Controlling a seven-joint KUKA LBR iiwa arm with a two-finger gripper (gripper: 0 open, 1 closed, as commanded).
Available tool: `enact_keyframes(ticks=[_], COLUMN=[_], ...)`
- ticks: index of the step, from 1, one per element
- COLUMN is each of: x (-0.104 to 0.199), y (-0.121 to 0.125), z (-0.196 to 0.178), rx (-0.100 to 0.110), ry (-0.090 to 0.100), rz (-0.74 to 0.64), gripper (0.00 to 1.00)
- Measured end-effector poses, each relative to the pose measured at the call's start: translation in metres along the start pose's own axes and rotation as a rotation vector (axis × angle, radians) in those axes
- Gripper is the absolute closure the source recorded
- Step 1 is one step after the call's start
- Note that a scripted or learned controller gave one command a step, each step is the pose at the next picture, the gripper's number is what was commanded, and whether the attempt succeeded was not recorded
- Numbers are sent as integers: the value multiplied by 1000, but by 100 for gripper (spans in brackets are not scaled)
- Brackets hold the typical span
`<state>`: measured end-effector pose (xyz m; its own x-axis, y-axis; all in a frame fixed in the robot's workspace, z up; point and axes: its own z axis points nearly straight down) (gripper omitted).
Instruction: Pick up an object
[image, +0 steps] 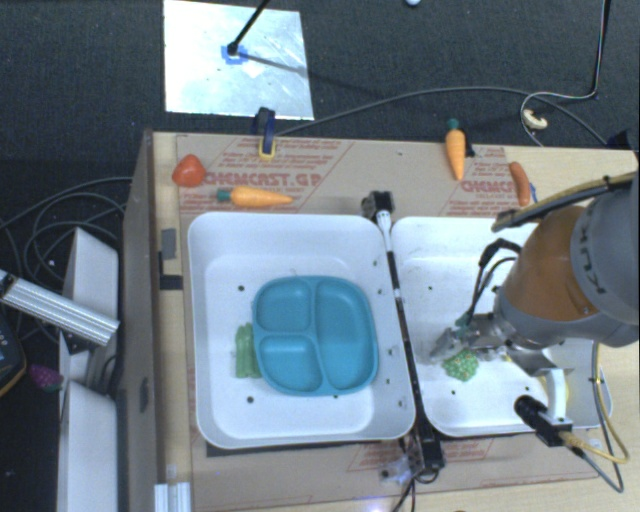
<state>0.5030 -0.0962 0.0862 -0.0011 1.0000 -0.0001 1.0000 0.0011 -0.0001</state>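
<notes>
A green broccoli-like piece lies on the floor of the right bin, toward its front. My gripper is low over the bin right at this green piece, with the arm's orange band and grey body coming in from the right. The fingertips touch or overlap the piece's upper left edge, and the wrist hides how the jaws stand. In the left bin sits a blue divided plate, with a green oblong item lying against its left side.
On the cardboard behind the bins lie a tomato, a carrot, another carrot and an orange-red item. A yellow-blue clamp holds the back edge. Cables run at left and back right.
</notes>
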Motion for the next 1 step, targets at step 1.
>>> enact_keyframes(ticks=[1], x=[0], y=[1], z=[-11], rx=[-4], ry=[0], rz=[-1], gripper=[100])
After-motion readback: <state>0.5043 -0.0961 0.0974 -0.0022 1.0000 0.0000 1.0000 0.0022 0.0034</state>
